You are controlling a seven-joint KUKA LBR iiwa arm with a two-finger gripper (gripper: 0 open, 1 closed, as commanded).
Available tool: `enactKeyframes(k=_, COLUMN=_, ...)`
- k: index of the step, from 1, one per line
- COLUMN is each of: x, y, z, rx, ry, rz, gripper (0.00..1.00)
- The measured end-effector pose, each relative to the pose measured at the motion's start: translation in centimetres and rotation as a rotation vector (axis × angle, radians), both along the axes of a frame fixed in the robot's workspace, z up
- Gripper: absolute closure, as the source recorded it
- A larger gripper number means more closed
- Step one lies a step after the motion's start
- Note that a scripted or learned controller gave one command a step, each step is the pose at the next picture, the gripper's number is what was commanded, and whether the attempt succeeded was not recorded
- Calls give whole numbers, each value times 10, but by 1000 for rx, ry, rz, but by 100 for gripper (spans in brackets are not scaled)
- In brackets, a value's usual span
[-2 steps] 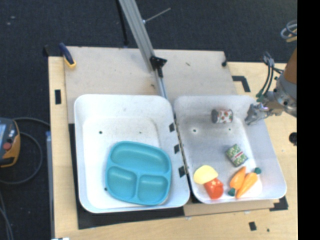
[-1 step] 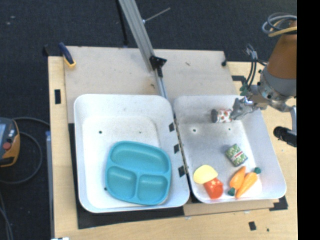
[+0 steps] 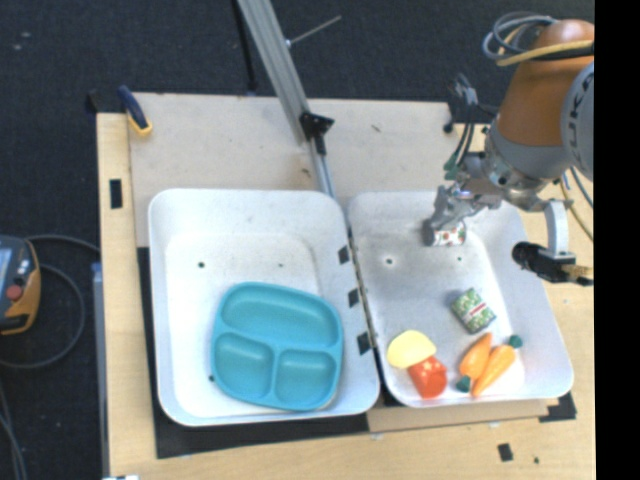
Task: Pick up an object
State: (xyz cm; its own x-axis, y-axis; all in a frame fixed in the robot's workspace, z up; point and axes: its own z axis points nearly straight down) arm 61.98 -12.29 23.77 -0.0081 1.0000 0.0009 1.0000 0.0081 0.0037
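My gripper (image 3: 446,230) hangs over the far middle of the right bin (image 3: 400,223), pointing down. A small pale thing with a red spot (image 3: 453,236) shows right at its tip; whether it is gripped is too small to tell. Near the bin's front lie a green packet (image 3: 472,310), a yellow piece (image 3: 410,347), a red pepper (image 3: 428,378) touching the yellow piece, and two orange carrots (image 3: 490,362). All of these lie well in front of the gripper.
A blue divided plate (image 3: 277,346) lies in the front of the left bin (image 3: 200,228). A grey metal pole (image 3: 285,73) slants down from the top to the bins' shared far corner. The bench edge runs close behind the bins.
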Motion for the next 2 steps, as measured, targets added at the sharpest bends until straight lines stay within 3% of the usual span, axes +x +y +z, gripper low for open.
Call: enactKeyframes(k=2, x=-1, y=104, z=3, rx=1, ry=0, rz=0, gripper=100)
